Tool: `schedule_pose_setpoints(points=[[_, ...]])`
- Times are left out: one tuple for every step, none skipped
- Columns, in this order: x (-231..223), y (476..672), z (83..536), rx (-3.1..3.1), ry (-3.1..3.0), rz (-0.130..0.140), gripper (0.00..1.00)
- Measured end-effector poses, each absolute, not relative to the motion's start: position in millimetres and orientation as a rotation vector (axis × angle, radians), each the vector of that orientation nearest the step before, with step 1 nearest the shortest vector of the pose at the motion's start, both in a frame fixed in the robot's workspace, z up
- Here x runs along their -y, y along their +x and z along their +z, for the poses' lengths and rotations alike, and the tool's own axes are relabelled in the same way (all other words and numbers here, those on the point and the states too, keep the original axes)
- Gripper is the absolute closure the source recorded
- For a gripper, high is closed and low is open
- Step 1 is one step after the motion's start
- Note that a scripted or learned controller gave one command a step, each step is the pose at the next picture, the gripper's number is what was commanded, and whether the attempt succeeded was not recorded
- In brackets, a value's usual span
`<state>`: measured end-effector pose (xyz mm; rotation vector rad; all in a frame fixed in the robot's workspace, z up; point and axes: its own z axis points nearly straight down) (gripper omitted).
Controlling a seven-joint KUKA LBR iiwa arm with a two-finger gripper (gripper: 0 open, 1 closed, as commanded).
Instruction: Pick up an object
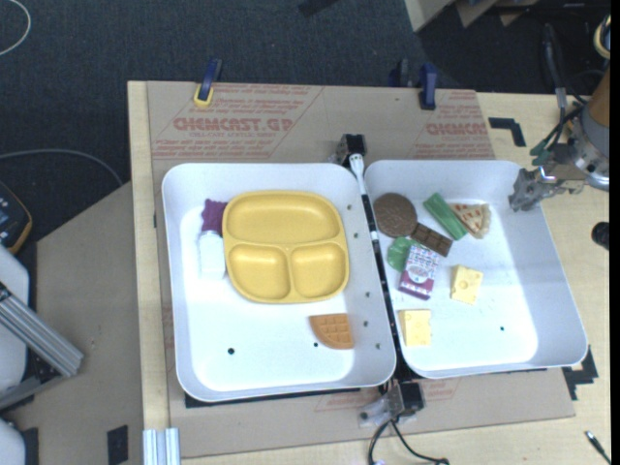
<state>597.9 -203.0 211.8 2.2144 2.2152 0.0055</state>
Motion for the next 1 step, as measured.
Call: schedule_pose_setpoints(points=[[203.3, 598.8, 226.2, -2.219, 2.216, 0.003, 1.0]])
